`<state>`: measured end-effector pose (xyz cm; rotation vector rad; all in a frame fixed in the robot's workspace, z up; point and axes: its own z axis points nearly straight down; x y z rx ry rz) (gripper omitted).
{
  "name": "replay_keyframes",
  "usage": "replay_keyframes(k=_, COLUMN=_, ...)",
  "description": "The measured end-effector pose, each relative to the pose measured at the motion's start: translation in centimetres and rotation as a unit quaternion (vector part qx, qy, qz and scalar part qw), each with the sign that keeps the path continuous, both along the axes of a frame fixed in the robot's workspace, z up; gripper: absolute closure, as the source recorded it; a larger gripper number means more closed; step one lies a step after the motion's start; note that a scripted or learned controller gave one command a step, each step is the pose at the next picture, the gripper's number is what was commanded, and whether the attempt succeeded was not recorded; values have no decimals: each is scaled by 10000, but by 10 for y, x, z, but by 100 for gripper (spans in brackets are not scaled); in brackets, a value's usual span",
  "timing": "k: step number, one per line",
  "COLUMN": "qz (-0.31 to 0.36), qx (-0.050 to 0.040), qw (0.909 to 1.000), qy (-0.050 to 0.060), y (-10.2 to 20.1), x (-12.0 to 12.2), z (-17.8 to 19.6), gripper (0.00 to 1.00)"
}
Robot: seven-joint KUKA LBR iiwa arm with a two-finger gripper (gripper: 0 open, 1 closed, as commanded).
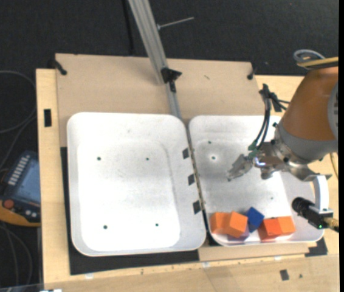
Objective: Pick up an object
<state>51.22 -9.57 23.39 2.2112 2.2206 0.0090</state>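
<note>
Camera view from above the bench: two shallow white plastic bins are seen side by side on a pale board, the left bin (81,163) and the right bin (220,132) meeting along a seam marked by small dark clips. The grey arm with its orange band (312,111) is seen reaching in from the right, partly cut off at that side. Its two-finger gripper (240,168) is seen over the middle of the right bin, tilted toward the left; the metal fingers are small and blurred, so whether they are released or clenched cannot be told, and nothing is seen between them. The objects are gathered along the near edge of the right bin, well apart from the gripper: an orange block (229,222), a small blue block (255,217) just beside it, and a second orange block (278,226) to the right. A purplish shape under the first orange block is mostly hidden and cannot be identified. A slanted grey metal rail (151,35) crosses the far side of the board.
</note>
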Motion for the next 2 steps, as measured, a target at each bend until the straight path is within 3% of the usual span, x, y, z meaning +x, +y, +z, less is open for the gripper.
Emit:
replay_keyframes(k=1, qz=-32, qx=-5, qw=10000, qy=30, y=-43, x=25, z=-138, gripper=0)
replay_keyframes(k=2, qz=-9, qx=-16, qw=10000, qy=14, y=-86, x=82, z=-136, gripper=0)
